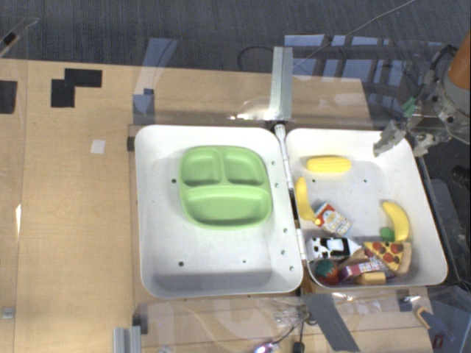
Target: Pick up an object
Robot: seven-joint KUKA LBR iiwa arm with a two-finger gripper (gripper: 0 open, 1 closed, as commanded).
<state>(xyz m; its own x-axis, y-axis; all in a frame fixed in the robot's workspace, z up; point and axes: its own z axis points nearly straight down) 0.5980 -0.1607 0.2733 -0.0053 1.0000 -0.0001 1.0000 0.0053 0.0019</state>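
Objects for picking lie crowded in the right bin [427, 197], one of two shallow white bins side by side on a wooden bench [66, 197]. Largest first: the left bin [158, 263] carries a green divided plate [224, 185] near its centre. The right bin carries small toy foods. A yellow corn-like piece [328, 165] lies alone near the far wall. A banana [397, 220] lies toward the right wall, with a small green item [386, 234] touching its near end. A second yellow banana [302, 199] lies along the left wall, just beside a small red-and-white packet [332, 218]. At the near wall sit a black-and-white carton [329, 247], a pizza slice [388, 254], and a few red and brown pieces too jumbled to name.

The grey arm [456, 109] reaches in from the right, its wrist over the far right corner of the right bin. The gripper [403, 140] hangs above the bin's far right edge, well apart from every object. Its two fingers appear spread apart, with nothing between them.

Judging from this, the near-wall pile is the risky target: pieces touch, so fingers could land on two at once or push one aside. Items against the walls leave little room for a finger. The lone yellow piece looks the safest choice.
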